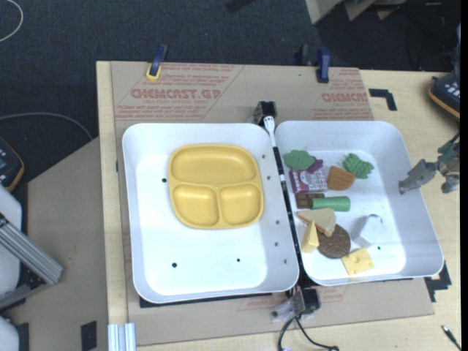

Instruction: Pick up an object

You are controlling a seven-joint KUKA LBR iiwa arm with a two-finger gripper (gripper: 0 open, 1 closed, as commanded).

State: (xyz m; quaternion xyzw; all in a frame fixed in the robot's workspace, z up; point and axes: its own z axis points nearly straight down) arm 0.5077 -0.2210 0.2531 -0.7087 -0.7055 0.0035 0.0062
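Observation:
The right white bin (409, 251) holds several toy foods: a green leafy piece (298, 159), a purple packet (316, 175), an orange piece (340, 178), a second green leafy piece (358, 165), a green cylinder (333, 204), pale yellow wedges (316, 224), a brown disc (335, 243) and a yellow square (357, 262). My gripper (425, 185) hangs over that bin's right rim, to the right of the foods and apart from them. It looks open, with nothing between its fingers.
The left white bin (146, 254) carries a yellow three-compartment plate (216, 185). A grey-white shape (368, 229) lies near the brown disc. Clamps (322, 63) sit at the board's far edge, and a black fitting (266, 112) stands between the bins.

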